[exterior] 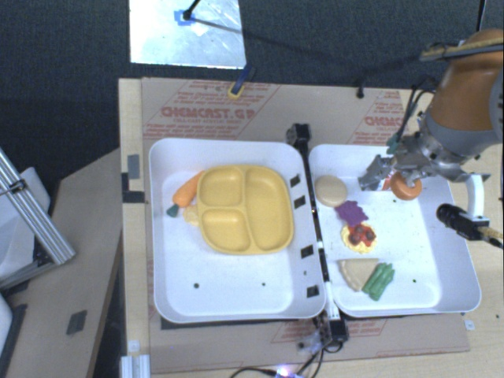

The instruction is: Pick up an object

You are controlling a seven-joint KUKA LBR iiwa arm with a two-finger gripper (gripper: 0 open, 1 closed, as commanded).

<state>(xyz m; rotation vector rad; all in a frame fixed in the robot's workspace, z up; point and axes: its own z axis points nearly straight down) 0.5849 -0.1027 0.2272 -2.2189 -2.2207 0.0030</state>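
In the camera view, the gripper [387, 172] is hovering over the right bin [453, 290], its grip state impossible to tell, with an orange round object [407, 188] lying just beside it and a beige bun [331, 189] sitting further left.

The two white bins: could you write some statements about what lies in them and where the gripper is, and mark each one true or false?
1. The yellow divided plate lies in the left bin. True.
2. The toy carrot lies in the right bin. False: it lies in the left bin, against the plate's left edge.
3. The gripper is over the right bin, near its upper edge. True.
4. The green vegetable lies beside the tan wedge in the right bin. True.
5. The purple piece lies on the yellow plate. False: it lies on the floor of the right bin, below the round beige piece.
6. The orange round object lies in the left bin. False: it is in the right bin, next to the gripper.
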